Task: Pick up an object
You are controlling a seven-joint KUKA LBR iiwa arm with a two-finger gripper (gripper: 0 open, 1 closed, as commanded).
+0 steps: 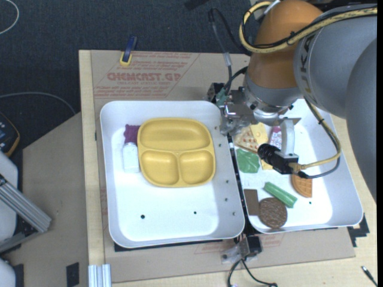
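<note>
Glossy yellow plastic tray (176, 151) in smooth white plastic bin (161, 220).

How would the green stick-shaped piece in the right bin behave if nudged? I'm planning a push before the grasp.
The green stick looks rigid and plastic-smooth, so it would probably slide, not bend. Its elongated shape suggests it would pivot if pushed off-centre. It lies near the brown round cookie, which it could bump.

A yellow divided plate (176, 150) lies flat in the left bin, left of the frame's centre, with a purple item (130, 133) and a small white bottle (130, 157) just beside its left edge. In the right bin, lower right of centre, lie a green piece (246, 161), a green stick (280, 194), a brown round cookie (273, 213), a dark brown bar (252, 201), an orange waffle-like piece (302, 186) and a pale yellow cheese-like wedge (250, 137).
</note>
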